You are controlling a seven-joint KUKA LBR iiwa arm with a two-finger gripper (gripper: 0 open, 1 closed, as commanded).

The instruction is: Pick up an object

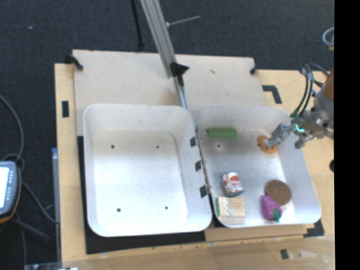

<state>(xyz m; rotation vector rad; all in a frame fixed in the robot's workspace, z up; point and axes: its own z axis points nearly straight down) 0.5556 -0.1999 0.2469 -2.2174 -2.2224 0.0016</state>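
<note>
The right bin (298,167) holds several objects. A green block (221,133) lies near its far side, and a small orange piece (264,144) sits at its far right. A red and white can (232,183) stands in the middle. A patterned flat box (232,207), a magenta bunch (271,207) and a brown disc (278,191) lie along the near side. My gripper (288,137) hangs over the bin's right rim, open, with nothing between its fingers. Its left finger (278,134) is just above and right of the orange piece.
The left bin (140,173) lies beside the right one, with a raised divide between them. A slanted aluminium post (160,30) rises from behind the bins. Cables (306,94) hang by the arm's wrist at the right edge.
</note>
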